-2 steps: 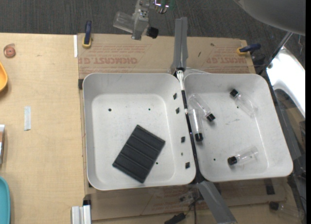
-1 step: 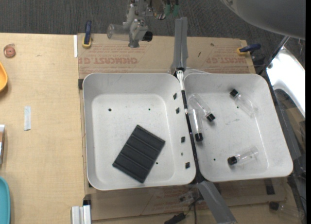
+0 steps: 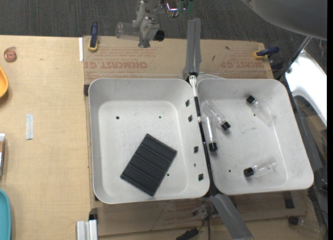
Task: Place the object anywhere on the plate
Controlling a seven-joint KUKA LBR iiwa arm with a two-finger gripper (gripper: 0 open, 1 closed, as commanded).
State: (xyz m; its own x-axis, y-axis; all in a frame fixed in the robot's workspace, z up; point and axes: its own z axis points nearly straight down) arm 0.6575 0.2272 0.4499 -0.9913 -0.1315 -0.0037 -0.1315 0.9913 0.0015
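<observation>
The pincer (image 3: 145, 38) hung high over the far side of the counter (image 3: 47, 93), above the cardboard sheet (image 3: 171, 59) beyond the left bin (image 3: 96, 129). Whether it was open or closed could not be told at that distance. A faint clear shape (image 3: 125, 28) showed just to its left, possibly a vial, though nothing proved it was gripped.

The dark ribbed plate (image 3: 149, 164) lay tilted in the near half of the left bin. Four clear vials with black caps lay in the right bin (image 3: 291, 129). One (image 3: 259, 107) was far right and one (image 3: 216, 116) sat near the divider. A third (image 3: 209, 135) lay along the divider itself, and the last (image 3: 260, 168) was at the near side.

The main risk seemed to be that the pincer carried nothing, or held the clear shape only loosely, so a release over the plate would deliver nothing. If a vial was held, its round glass body would likely roll once let go. The plate's ribs might catch it, but a drop from height or near an edge could send it off onto the bin floor. The plate was also well away from the pincer, toward the near side. A long carry could let a weak grip slip, dropping the vial on the cardboard or the bin rim.
</observation>
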